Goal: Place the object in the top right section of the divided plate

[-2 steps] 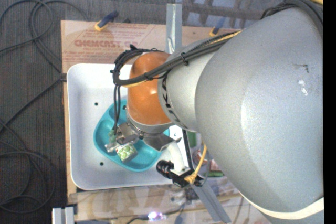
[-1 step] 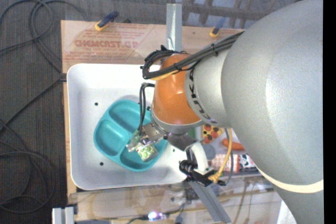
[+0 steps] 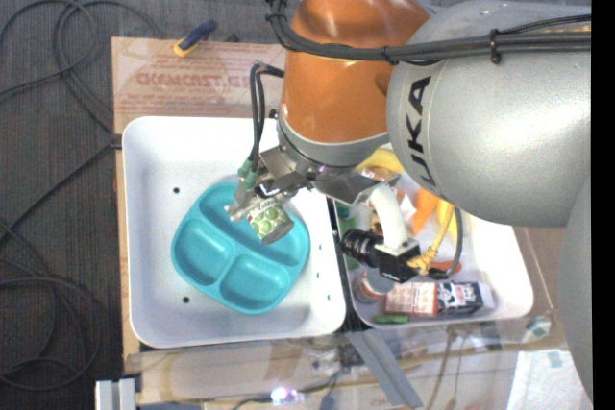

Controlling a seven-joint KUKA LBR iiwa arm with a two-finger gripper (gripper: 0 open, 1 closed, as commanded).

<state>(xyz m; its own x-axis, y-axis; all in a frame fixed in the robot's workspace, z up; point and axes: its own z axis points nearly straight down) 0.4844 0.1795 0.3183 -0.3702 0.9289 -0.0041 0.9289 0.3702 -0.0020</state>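
My gripper hangs at the middle of the frame, over the upper right part of the turquoise three-section plastic plate; a small green-and-white patterned object sits between my fingertips, so I judge I am closed on it, though the view is too small to be sure how firm the pinch is; the object is over, perhaps touching, the plate's upper right section.

What could go wrong: if I let go too high or off-centre, the object may bounce over the plate's raised rim or across a divider into the neighbouring section; a light plate could also skid if my fingers nudge it.

Room: the plate lies tilted in the left shallow white bin, its right edge near the wall shared with the right white bin, which is crowded with clutter; open floor lies toward the upper left of the left bin; straight up looks the safest exit.
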